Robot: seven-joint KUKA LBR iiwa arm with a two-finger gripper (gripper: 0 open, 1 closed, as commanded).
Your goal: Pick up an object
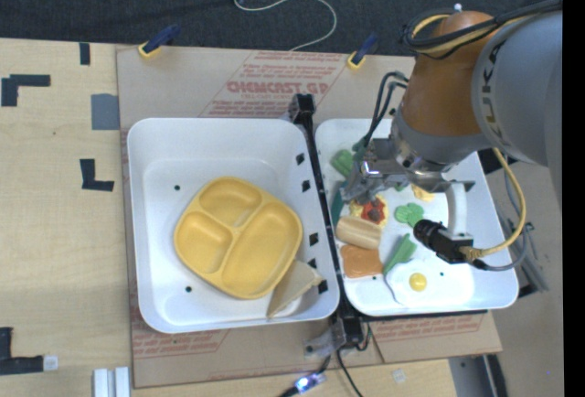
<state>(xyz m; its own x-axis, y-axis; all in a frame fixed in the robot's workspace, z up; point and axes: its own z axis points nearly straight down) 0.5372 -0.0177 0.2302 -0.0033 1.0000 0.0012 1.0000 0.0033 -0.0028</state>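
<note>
Fig. 1 | I see the claw [373, 174] low over the right bin [484, 295], toy hot dog [358, 231] just below it | finger state: I cannot tell | cardboard [228, 84] print unreadable

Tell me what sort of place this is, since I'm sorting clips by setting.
Probably a robot lab bench for grasping trials: two white bins clamped on cardboard, toy food in the right bin, a yellow divided plate in the left, and an industrial arm.

Two white bins sit side by side: the left bin [151, 203] carries one yellow divided plate [238, 237] and one tan wedge [294, 288]. The right bin [475, 290] carries one fried egg [416, 283], one hot dog [358, 231], and several smaller food pieces too crowded to count.
</note>
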